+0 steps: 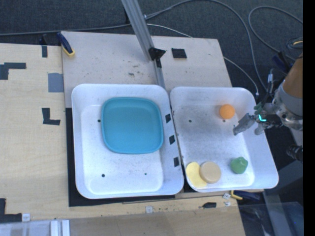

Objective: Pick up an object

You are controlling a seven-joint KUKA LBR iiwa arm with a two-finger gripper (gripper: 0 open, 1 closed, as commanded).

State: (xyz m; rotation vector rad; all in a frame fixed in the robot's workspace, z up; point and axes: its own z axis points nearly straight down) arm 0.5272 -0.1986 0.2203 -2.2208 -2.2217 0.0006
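Note:
My gripper [244, 126] hangs over the right edge of the right bin [206, 98], with nothing visibly held. An orange ball [227, 111] lies just up and left of it, a short gap away. A green lump [239, 165] rests below the gripper near the bin's front right corner. A tan disc [210, 171] lies partly on top of a yellow disc [193, 175] at the front left of the same bin.
The left bin [83, 141] holds a square blue plate [132, 125]. A metal pole [142, 28] slants up from between the bins. Cables [246, 53] run across the dark floor behind and to the right of the bench.

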